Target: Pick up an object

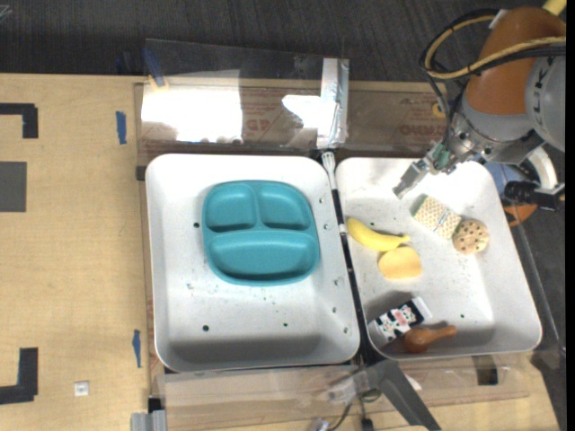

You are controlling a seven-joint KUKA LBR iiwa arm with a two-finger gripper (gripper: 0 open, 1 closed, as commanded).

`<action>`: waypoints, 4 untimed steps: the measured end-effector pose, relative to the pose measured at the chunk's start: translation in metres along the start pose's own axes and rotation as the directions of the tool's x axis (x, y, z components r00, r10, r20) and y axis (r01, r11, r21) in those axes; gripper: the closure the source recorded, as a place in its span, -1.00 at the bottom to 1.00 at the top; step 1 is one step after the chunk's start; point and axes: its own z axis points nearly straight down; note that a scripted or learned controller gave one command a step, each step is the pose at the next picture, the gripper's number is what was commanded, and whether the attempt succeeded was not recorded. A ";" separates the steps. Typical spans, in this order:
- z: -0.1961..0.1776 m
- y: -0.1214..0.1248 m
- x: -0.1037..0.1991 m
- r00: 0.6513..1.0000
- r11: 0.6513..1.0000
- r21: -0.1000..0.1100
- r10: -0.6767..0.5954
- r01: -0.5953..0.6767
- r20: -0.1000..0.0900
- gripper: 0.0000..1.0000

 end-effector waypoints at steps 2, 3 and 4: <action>0.046 -0.080 -0.004 0.995 0.995 0.004 -0.098 0.098 -0.004 -1.00; -0.034 -0.075 0.038 0.998 0.998 0.002 0.068 -0.068 -0.001 -1.00; -0.194 -0.096 0.074 0.975 0.975 -0.004 0.223 -0.223 0.003 -1.00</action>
